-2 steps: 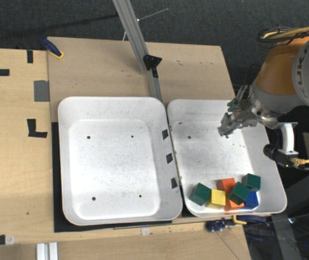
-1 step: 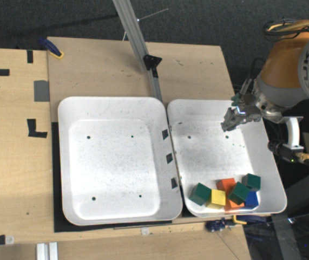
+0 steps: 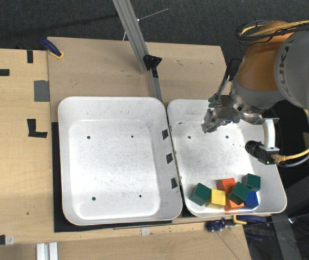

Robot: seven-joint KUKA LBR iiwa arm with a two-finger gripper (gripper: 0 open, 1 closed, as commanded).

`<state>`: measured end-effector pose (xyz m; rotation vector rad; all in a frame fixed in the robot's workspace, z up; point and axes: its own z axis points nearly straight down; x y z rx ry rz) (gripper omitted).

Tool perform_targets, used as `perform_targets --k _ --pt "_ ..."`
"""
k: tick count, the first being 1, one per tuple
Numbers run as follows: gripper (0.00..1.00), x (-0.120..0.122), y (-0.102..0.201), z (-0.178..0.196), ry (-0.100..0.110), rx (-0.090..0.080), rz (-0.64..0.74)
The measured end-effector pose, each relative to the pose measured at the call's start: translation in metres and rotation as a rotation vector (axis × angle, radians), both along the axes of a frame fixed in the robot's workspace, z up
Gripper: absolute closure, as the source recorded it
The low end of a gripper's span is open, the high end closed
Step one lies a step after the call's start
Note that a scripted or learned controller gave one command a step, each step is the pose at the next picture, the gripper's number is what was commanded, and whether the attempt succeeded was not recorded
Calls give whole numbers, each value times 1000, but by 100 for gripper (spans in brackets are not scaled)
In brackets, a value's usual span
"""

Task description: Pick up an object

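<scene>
White plastic is forming both shallow bins sitting side by side on the pale wooden surface. The grey arm's two-finger tool is hovering over the far part of the right-hand bin; whether it is spread or pressed together, I cannot tell. Small coloured blocks, green, yellow, orange and blue, are lying clustered in that bin's near corner, well apart from the tool.

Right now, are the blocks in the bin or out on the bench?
In: the blocks sit clustered in the right bin's near corner.
</scene>
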<state>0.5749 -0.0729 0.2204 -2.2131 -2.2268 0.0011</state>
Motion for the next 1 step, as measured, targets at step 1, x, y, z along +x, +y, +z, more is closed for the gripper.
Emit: perform_targets --k 1 --pt "100 1 55 12 -2 1 1"
